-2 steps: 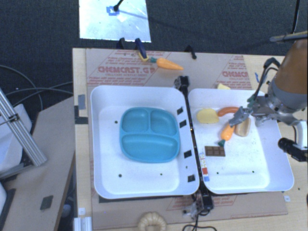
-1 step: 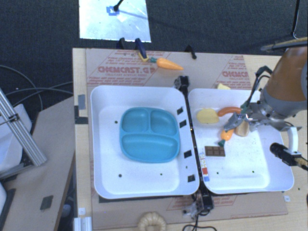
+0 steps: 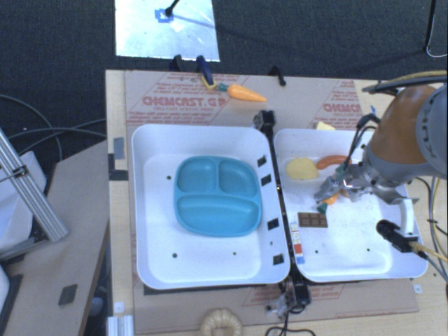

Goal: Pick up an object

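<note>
**Gripper low among small toys in the right bin, grasp unconfirmed**

Going left to right: the left bin [image 3: 150,208] holds a blue divided plate [image 3: 217,194], lying flat near its middle and well apart from the arm. Behind the bins, on the cardboard sheet, a toy carrot [image 3: 243,93] lies out of the working area. In the right bin [image 3: 350,261] the candidates cluster toward the back and left: a pale yellow rounded piece [image 3: 302,168], an orange sausage-shaped piece [image 3: 330,162] just beside it, a small yellow bit [image 3: 324,126] at the back rim, and a brown chocolate-bar piece [image 3: 313,220] lying flat nearer the front.

The main risks, as I judge them: these items are small and sit close together, so a closing grasp could nudge the yellow piece or the sausage aside rather than capture one. The chocolate piece is thin and flat on the floor, so fingers may slide over it. A small orange-and-green bit [image 3: 329,200] lies right at the tool tip and could be pinched off-centre and drop on lifting.

The gripper [image 3: 334,190] sits low over the right bin, between the sausage-shaped piece and the chocolate bar, with that small orange-and-green bit just beneath or against it. Whether it has hold of anything, I cannot tell.
</note>
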`<state>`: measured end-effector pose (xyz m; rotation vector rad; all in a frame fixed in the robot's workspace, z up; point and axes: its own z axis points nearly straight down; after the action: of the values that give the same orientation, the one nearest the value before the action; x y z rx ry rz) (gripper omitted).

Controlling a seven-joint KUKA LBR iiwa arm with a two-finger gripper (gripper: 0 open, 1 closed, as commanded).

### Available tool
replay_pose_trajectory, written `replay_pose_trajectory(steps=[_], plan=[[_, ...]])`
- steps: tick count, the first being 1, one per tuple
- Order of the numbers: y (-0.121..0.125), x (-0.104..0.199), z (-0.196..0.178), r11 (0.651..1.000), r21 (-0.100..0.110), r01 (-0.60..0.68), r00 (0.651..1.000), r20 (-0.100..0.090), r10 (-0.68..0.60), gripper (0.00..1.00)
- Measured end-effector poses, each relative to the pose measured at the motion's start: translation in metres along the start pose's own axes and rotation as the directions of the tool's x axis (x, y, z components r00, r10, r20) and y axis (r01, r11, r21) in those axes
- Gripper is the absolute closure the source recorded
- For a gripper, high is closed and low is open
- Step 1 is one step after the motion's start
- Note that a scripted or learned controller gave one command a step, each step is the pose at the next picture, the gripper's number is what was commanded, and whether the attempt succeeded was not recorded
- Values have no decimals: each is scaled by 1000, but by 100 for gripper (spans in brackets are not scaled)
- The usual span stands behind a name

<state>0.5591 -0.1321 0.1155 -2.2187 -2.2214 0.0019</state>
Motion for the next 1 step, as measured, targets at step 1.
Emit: replay_pose_trajectory(steps=[1], plan=[[1, 0, 32, 1000, -1, 0, 1000, 0, 0, 0]])
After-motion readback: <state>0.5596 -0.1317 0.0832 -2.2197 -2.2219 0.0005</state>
